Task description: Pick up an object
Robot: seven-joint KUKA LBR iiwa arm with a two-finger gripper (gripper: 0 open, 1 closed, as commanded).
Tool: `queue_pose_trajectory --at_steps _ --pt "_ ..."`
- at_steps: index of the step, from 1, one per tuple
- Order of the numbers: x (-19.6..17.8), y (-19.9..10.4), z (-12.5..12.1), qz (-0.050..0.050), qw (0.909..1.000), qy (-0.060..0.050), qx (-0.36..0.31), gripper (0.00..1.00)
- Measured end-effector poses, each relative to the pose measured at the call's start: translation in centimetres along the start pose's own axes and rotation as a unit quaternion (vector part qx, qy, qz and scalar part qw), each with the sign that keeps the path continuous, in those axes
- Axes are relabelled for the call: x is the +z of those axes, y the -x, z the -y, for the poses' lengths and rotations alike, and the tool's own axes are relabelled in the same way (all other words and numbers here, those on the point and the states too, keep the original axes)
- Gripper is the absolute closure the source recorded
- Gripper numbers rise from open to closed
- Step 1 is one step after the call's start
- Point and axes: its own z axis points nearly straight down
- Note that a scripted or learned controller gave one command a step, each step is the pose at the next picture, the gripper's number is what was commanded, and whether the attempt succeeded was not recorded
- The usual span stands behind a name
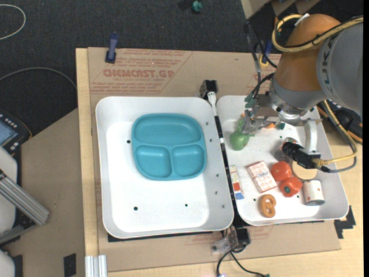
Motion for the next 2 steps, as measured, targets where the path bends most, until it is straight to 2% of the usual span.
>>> queue_pose_trajectory --at_steps 1,2 --pt "-0.2 -8.7 0.8 -0.001 1.0000 0.003 -0.002 1.00" --pt "-12.5 -11.1 6.2 0.000 1.0000 0.009 0.000 1.00"
